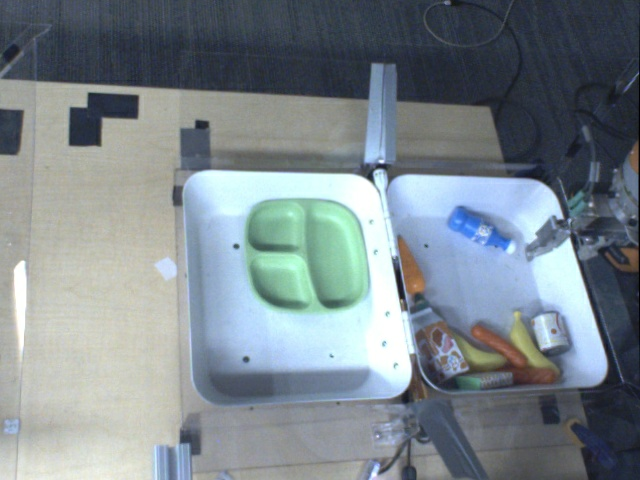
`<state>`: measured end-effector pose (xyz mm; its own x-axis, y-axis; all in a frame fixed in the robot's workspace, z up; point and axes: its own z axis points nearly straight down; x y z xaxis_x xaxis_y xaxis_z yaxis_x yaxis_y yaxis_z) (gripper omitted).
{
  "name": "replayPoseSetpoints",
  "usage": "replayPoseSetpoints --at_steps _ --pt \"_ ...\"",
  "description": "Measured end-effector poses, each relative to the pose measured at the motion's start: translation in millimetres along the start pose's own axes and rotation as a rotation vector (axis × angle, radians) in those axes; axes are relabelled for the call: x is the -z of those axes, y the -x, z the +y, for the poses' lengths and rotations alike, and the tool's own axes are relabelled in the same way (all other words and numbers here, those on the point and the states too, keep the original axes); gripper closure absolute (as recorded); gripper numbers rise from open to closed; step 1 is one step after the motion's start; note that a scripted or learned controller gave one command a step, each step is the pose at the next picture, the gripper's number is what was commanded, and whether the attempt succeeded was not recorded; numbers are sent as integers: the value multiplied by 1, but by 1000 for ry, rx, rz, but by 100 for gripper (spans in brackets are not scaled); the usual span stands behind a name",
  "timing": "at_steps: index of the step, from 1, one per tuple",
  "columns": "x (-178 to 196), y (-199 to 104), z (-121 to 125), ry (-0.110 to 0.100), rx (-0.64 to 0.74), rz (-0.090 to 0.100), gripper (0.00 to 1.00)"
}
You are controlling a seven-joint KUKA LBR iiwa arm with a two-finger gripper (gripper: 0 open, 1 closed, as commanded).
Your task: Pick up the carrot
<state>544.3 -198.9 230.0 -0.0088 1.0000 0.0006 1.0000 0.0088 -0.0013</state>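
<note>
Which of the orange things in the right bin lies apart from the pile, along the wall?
The carrot, lying alone along the right bin's left wall, green end toward the pile. The other orange pieces sit among the toys at the bin's near end.

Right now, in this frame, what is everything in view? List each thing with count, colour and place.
Bins: 2, white, side by side on the bench; left bin, right bin.
Divided tray: 1, green, three compartments, middle of the left bin.
Bottle: 1, blue, lying in the upper part of the right bin.
Carrot: 1, orange, along the right bin's left wall.
Banana: 1, yellow, lower right corner pile.
Can: 1, silver, beside the banana.
Snack packet: 1, brown, lower left of the right bin.
Cable: 1, grey, on the floor above.
End effector: 1, grey, over the right bin's right rim.
</note>
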Motion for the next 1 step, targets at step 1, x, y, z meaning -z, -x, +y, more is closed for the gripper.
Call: replayPoseSetpoints --at_steps 1 --pt "28 6 111 2 -317 -2 0"
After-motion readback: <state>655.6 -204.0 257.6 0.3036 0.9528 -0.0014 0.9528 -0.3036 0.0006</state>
